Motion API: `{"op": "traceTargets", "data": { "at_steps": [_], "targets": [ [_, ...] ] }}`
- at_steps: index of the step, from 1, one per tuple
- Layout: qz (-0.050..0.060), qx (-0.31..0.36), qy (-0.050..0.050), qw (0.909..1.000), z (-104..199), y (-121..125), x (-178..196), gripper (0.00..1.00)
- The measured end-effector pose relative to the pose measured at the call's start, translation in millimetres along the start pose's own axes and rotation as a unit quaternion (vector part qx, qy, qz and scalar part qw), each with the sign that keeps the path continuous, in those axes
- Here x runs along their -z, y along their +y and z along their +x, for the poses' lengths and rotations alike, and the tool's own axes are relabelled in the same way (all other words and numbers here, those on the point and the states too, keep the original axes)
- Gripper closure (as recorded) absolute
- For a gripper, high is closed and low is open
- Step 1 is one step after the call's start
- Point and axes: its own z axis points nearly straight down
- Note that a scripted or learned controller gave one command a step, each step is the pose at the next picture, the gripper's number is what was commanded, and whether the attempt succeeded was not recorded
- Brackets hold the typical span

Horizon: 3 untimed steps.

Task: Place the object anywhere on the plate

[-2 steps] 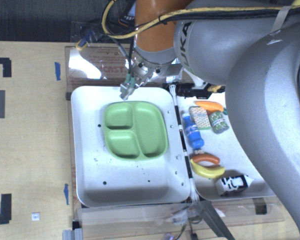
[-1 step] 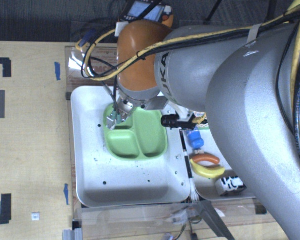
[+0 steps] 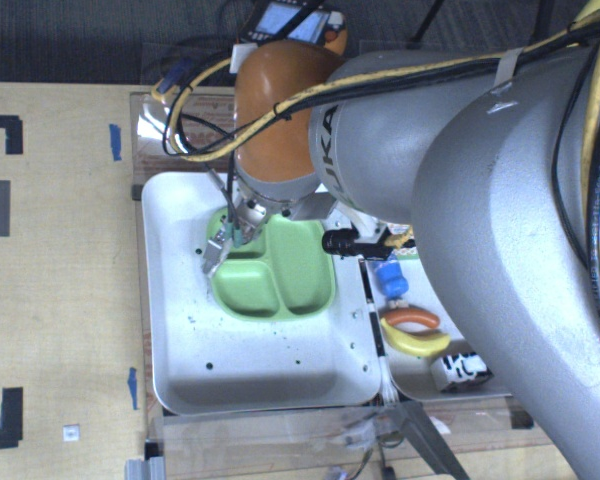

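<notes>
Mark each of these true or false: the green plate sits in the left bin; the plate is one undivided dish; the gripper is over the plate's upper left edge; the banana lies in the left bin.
1. The green plate sits in the left bin. True.
2. The plate is one undivided dish. False: ridges split it into compartments.
3. The gripper is over the plate's upper left edge. True.
4. The banana lies in the left bin. False: it lies in the right bin, beside a blue object.

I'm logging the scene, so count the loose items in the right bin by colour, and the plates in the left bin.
Green plate, left bin: 1
Blue item: 1
Orange item: 1
Yellow item: 1
Black-and-white item: 1
Total: 5
</notes>
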Motion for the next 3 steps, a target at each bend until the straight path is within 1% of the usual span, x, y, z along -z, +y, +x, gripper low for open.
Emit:
{"op": "traceTargets", "data": {
  "at_steps": [1,2,3],
  "targets": [
    [-0.001,-0.026,-0.001,0.9997,-25.6,-47.0,54.2,0.0],
    [0.002,-0.217,0.001,0.9761,15.0,-152.8,41.6,0.0],
    [0.001,-0.287,0.0,0.9578,-13.6,-76.6,-40.8,0.0]
  ]
}}
